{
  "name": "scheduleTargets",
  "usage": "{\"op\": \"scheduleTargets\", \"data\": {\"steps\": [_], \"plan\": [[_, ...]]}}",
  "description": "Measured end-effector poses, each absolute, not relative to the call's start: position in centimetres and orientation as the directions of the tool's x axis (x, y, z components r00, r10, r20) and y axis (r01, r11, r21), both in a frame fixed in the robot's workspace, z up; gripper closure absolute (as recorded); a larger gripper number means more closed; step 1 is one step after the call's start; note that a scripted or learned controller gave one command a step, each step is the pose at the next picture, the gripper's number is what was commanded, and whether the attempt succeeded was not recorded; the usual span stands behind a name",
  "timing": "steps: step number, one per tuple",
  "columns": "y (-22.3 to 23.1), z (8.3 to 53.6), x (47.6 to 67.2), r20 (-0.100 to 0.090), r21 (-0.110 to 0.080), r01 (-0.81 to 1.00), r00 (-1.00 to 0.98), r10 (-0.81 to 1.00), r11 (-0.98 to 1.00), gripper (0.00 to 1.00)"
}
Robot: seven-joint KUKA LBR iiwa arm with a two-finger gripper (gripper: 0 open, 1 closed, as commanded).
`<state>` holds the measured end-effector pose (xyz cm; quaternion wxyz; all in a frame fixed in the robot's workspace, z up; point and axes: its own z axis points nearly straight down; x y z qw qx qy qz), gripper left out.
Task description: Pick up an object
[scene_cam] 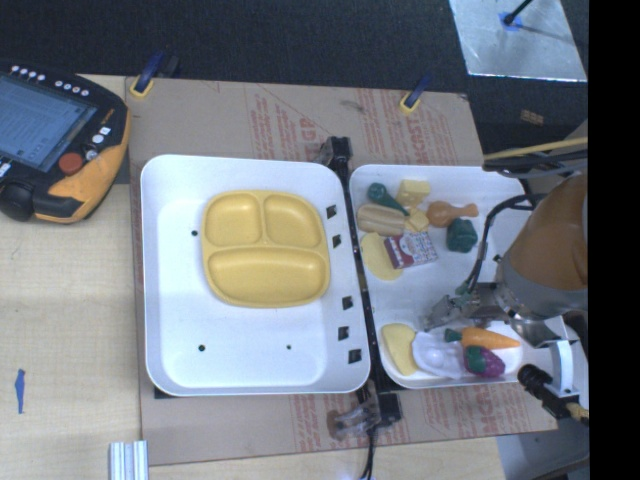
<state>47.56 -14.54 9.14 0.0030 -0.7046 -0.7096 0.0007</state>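
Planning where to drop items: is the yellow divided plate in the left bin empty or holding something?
Empty. The yellow divided plate in the left bin shows three bare compartments.

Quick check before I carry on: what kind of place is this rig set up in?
Probably a robotics lab bench, not a kitchen: a teach pendant lies at the bench's left, two white bins sit on clamped cardboard, and the food in the right bin looks like plastic toys.
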Motion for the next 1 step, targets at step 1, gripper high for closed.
{"op": "scheduleTargets", "data": {"steps": [1], "plan": [[-10.32,9.22,54.67,0.0,0.003,1.0,-0.01,1.0,0.01,0.0]]}}
